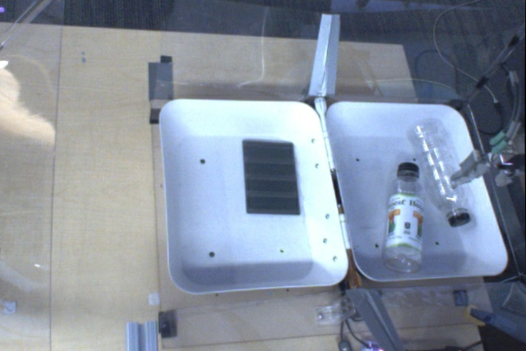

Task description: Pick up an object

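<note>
The bottles lie in the right bin [485,255]. One, labelled, with a black cap [405,228], lies lengthwise, cap toward the far side, bottom near the near wall. Just right of it lies a clear bottle [437,167], slanting from the far part of the bin down to its black cap at the right. The two lie close beside each other but I cannot tell whether they touch.

My hand [481,164] sits at the bin's right edge, just beside the clear bottle's lower half, and seems to reach over it. Whether my hand is wide or narrow I cannot tell; it is small and blurred there.

What could go wrong, I judge: both bottles are round and smooth, so a grip off their middle would let one roll or squirt out. The clear one is hard to make out against white, and closing on it could nudge it into the labelled one. The left bin [189,259] holds a dark pad [270,177], well apart from all this
</note>
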Available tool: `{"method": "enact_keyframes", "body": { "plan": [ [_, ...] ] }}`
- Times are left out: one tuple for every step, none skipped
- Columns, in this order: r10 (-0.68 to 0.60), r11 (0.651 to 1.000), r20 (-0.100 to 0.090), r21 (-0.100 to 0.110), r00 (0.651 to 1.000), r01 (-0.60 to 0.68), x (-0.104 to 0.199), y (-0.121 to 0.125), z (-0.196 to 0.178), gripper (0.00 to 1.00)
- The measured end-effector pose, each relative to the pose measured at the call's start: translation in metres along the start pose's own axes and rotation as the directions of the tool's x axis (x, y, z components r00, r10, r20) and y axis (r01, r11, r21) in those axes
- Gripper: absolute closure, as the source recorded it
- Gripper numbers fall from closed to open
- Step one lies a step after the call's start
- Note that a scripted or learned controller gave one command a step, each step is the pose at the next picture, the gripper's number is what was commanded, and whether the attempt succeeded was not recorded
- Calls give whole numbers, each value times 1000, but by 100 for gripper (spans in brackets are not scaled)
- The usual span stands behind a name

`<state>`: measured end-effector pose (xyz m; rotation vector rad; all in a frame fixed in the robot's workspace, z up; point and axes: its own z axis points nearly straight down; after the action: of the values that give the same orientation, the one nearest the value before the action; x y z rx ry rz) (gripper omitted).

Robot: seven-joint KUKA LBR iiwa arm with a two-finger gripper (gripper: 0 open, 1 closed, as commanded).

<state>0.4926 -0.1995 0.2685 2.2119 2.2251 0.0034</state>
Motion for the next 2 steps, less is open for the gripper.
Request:
{"method": "enact_keyframes", "body": {
  "plan": [
    [-240,971,1,-3,971,240,-6,5,174,0],
    [-240,971,1,-3,971,240,-6,5,174,0]
  ]
}}
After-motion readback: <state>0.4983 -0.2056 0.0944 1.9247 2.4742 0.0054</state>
